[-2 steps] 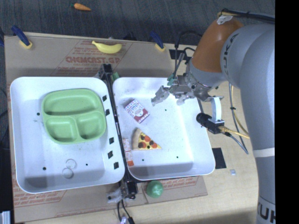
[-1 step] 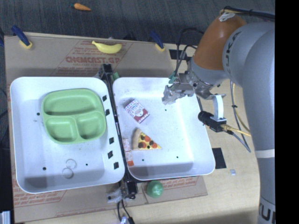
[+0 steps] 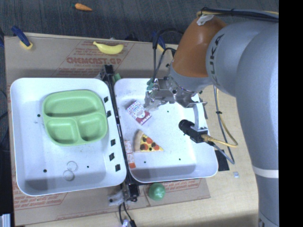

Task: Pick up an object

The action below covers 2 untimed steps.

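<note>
I am watching the gripper (image 3: 152, 98) hanging over the right bin's (image 3: 189, 167) far part, just beside the red-and-white packet (image 3: 136, 111) lying there, and I can't tell if it is spread or pinching.

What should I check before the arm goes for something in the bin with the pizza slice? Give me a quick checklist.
1. Is the gripper above the target bin: ok, it is over the far half.
2. Target nearby: ok, the red-and-white packet lies just beside the gripper.
3. Packet apart from the pizza slice: ok, bare floor shows between them.
4. Whether the gripper already holds anything: cannot tell.
5. Path free of the green tray: ok, it lies in the other bin.
</note>
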### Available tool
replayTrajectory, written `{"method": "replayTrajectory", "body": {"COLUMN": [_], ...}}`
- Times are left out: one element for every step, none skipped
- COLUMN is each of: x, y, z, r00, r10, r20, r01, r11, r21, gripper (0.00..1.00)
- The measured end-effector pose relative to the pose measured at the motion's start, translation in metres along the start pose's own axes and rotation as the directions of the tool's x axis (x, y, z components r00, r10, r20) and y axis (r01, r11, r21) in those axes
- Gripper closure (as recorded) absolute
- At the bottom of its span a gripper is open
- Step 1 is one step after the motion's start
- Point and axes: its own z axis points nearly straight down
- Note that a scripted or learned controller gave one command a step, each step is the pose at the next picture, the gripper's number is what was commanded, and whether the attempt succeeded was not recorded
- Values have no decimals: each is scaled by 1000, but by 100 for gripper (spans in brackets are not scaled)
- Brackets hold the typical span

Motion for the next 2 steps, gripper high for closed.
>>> {"method": "replayTrajectory", "body": {"x": [41, -63], "y": [-84, -99], "z": [32, 22], "r00": [1000, 1000], "r10": [4, 7], "r20": [1, 2], "r01": [-4, -7], "r11": [1000, 1000], "r21": [2, -3], "gripper": [100, 100]}}
